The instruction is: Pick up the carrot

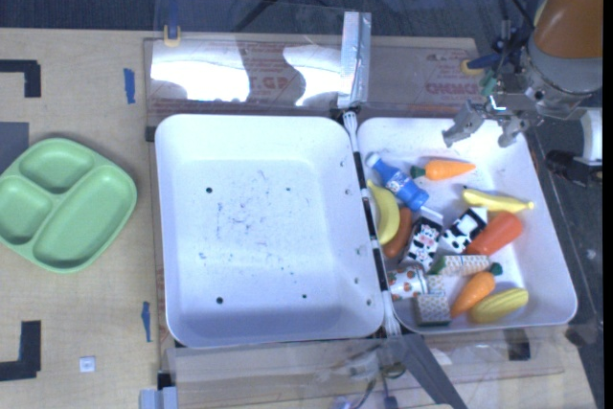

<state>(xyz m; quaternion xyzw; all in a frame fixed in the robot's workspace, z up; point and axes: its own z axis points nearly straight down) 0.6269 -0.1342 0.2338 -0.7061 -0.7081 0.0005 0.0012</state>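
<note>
No brand or label is showing clearly enough to read; there is faint reddish printing on the brown board (450,77) running along the far side of the bins, but it is too blurred to make out. The carrot (446,170) is lying in the far part of the right bin (551,235), its long axis running roughly left to right, with the green stalk end pointing left and the orange tip pointing right. Just left of it a blue bottle (399,184) is lying at a slant, and to its near right a yellow banana (495,200) is resting. A second, smaller carrot (472,290) is sitting near the bin's near edge, beside a yellow lemon-like piece (498,303). The gripper (486,131) is hovering above the far edge of the right bin, just beyond the carrot, with its two fingers spread apart and nothing sitting between them. The left bin (192,148) is lying beside it, and a green divided plate (65,203) is resting on the bench at far left
</note>
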